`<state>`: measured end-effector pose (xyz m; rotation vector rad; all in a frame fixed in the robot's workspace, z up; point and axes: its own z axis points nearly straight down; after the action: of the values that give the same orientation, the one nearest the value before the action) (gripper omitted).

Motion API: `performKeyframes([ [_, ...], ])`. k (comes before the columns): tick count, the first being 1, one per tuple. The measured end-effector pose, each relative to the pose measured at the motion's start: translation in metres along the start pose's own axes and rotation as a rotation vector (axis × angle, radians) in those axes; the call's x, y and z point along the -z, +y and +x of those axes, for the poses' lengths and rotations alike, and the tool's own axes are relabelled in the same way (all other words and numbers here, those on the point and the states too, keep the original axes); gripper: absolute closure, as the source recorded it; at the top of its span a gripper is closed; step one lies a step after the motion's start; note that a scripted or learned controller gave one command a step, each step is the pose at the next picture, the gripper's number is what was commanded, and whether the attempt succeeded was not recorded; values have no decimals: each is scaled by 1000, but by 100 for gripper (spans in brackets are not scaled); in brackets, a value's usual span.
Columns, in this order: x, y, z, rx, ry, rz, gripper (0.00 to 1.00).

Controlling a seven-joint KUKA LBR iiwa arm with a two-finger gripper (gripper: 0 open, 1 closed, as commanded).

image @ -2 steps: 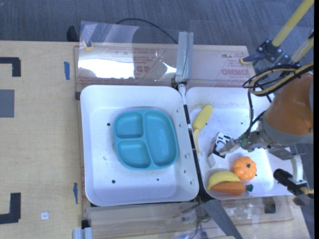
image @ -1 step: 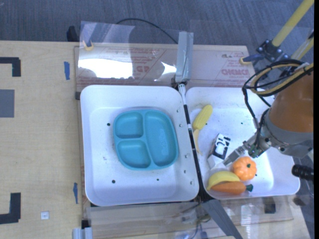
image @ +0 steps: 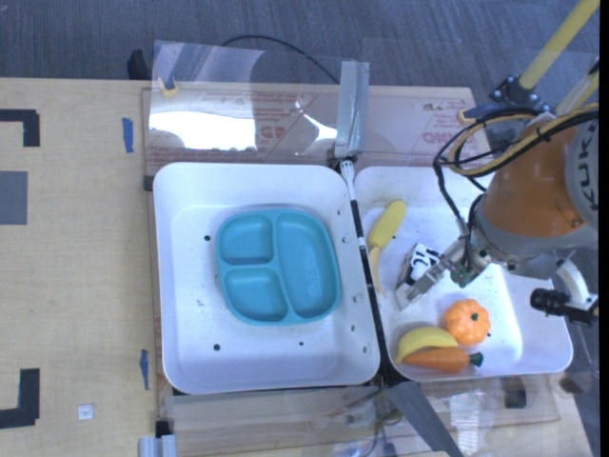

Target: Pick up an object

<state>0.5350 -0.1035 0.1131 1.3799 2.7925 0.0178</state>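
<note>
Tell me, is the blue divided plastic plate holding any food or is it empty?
Empty. All three compartments of the blue divided plastic plate show bare blue; the toy foods lie in the right white bin.

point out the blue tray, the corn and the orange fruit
blue tray (image: pixel 279 266), camera view: the ridge where its three compartments meet.
corn (image: pixel 386 224), camera view: mid-length of the yellow cob, right bin.
orange fruit (image: pixel 467 322), camera view: centre of its rounded top, just above the banana.
</note>
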Motion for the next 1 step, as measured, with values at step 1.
performKeyframes([
  [1,-8,85,-66,-100,-5,-4,0],
])
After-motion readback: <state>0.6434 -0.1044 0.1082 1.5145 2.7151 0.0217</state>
